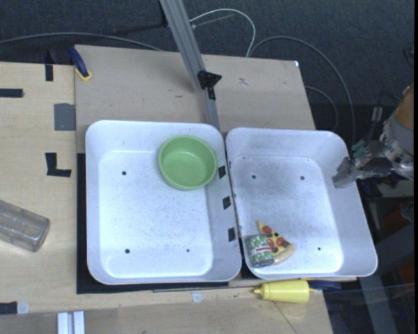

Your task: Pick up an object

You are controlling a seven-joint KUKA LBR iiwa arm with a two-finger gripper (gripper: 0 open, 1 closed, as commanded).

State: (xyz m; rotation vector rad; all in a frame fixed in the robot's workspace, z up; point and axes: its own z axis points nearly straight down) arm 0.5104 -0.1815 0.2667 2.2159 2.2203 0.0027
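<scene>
Lying nearest the camera, a yellow squeeze bottle (286, 291) rests on its side on the counter (146, 89), just outside the near rim of the right bin (348, 214), its nozzle toward the left. Inside that bin, tucked into the near left corner, sits a small green can (259, 250), and touching it on the right is a toy pizza slice (277, 245) with red and green toppings. Dark speckles mark the floor of this bin.

To the left, the left bin (101, 207) holds a light green bowl (188, 162), upright with its mouth open to the camera, at the far right corner close to the wall the two bins share. A few small dark dots are spread over this bin's floor.

At the right edge of the counter, the hand (348, 172) hangs over the right rim of the right bin, well apart from the can, the pizza slice and the bowl. Nothing can be seen between its fingers; how far apart they stand cannot be told.

Outside the bins, a clear plastic cylinder (12, 222) lies on its side near the left edge of the counter, and a grey metal pole (184, 37) slants down to the far rims of the bins.
</scene>
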